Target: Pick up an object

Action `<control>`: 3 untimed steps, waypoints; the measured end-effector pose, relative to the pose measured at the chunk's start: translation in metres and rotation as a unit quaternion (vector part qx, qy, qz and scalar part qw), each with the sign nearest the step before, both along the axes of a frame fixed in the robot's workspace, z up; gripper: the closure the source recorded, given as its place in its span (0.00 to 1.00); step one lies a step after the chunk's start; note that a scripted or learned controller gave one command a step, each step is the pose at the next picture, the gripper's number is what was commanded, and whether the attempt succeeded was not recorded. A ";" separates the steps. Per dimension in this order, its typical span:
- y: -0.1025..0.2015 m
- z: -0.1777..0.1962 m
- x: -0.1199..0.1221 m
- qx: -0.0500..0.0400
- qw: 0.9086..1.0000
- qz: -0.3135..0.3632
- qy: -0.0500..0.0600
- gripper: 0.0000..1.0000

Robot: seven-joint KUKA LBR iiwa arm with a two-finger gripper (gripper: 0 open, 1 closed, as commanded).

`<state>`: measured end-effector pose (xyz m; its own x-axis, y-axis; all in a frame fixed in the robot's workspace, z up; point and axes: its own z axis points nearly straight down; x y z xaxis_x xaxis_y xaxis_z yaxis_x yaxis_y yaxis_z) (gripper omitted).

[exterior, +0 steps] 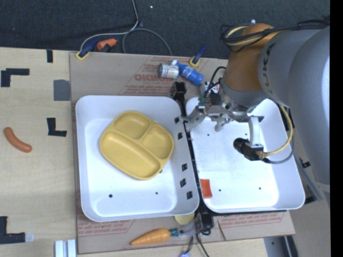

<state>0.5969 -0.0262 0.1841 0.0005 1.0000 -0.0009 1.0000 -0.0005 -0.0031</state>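
Resting glossy and rounded in the left bin [86,143], the yellow divided plate [136,144] lies left of the gripper [209,119], its metal fingers spread, holding nothing.

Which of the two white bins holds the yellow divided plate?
The left bin holds the yellow divided plate. The right bin, where the gripper reaches in, has no plate.
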 end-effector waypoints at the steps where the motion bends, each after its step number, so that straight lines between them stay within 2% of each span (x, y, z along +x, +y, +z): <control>1: -0.026 0.000 -0.087 0.000 1.000 -0.002 0.002 0.00; 2: -0.076 -0.097 -0.033 -0.001 1.000 -0.001 0.001 0.00; 3: -0.074 -0.085 0.050 0.000 1.000 0.002 -0.004 0.00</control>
<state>0.6469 -0.1006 0.0986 -0.0032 1.0000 -0.0016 1.0000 0.0032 0.0058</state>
